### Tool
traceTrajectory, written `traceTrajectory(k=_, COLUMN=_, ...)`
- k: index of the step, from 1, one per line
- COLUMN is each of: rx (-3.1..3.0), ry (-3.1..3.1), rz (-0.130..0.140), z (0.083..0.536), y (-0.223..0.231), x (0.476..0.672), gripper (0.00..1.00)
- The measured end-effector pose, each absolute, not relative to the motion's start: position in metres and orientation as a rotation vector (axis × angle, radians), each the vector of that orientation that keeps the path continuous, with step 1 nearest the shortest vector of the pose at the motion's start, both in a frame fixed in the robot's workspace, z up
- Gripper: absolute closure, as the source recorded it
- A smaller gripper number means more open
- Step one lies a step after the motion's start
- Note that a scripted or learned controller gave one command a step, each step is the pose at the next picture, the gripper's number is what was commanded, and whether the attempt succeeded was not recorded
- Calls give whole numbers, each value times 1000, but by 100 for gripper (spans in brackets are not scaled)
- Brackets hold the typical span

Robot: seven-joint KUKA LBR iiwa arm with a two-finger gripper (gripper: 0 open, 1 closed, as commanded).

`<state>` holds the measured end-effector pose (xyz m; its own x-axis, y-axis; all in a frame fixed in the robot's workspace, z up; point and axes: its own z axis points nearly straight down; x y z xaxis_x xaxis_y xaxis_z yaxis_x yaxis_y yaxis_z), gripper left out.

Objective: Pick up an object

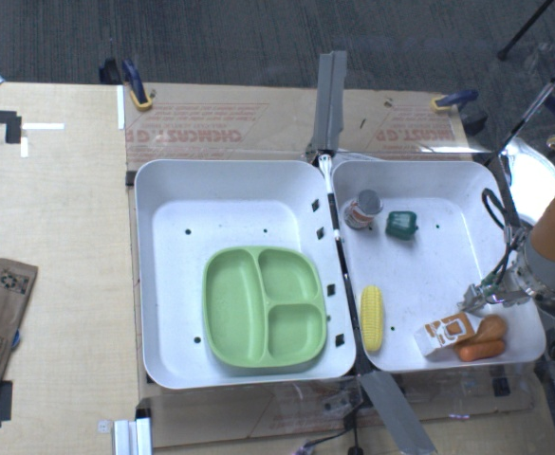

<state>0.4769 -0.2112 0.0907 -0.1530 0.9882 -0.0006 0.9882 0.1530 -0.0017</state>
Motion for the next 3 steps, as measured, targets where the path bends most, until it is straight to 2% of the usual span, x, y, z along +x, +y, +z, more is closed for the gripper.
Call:
traceTrajectory(k=1, rx=-2216, ry=-2224, rz=3, z=91, y=-138, x=498, gripper=100)
traceTrajectory(k=2, rx=-2210, ry=-2229, rz=3, z=91, y=-102, x=477, gripper=100)
traceTrajectory(k=3, rx=-1894, ry=-2509, rz=1, z=92, y=-138, x=574, gripper=100)
